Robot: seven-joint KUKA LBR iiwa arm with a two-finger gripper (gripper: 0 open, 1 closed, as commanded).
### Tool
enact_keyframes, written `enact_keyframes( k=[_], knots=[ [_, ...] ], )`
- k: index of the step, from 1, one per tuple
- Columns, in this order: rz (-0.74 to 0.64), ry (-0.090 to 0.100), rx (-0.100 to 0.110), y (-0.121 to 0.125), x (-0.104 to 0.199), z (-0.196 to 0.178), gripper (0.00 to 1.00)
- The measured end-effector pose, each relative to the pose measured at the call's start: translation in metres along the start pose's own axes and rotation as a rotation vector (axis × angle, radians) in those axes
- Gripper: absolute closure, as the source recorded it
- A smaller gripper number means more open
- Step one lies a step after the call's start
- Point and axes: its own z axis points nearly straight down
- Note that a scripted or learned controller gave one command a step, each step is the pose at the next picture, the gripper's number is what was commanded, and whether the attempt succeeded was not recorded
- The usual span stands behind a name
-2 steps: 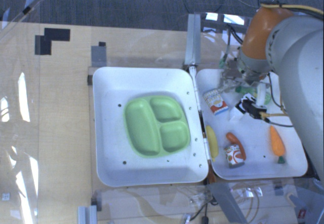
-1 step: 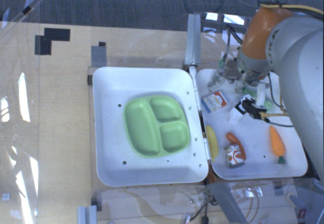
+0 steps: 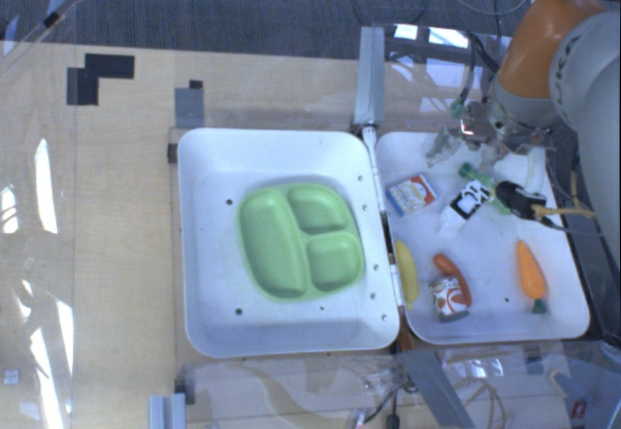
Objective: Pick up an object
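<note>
My tool (image 3: 473,131) hangs over the far edge of the right bin (image 3: 572,320), and I cannot tell how it is set. Just below it lie a black-and-white bottle (image 3: 467,203) and a small box (image 3: 410,193). I judge the carrot (image 3: 530,272) near the bin's right edge light, stiff and smooth, so I would grip across its thick middle.

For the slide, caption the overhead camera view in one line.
Grey KUKA arm's gripper hovers over right white bin of toy food; green divided plate fills left white bin.
</note>
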Motion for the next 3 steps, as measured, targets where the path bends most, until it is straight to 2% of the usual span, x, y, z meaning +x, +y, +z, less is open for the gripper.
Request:
enact_keyframes(
  k=[1, 2, 3],
  knots=[
    [0.015, 0.000, -0.003, 0.006, 0.051, -0.084, 0.00],
    [-0.086, 0.000, 0.002, -0.041, -0.002, -0.044, 0.00],
    [-0.337, 0.001, -0.001, -0.074, -0.058, 0.051, 0.00]
  ],
)
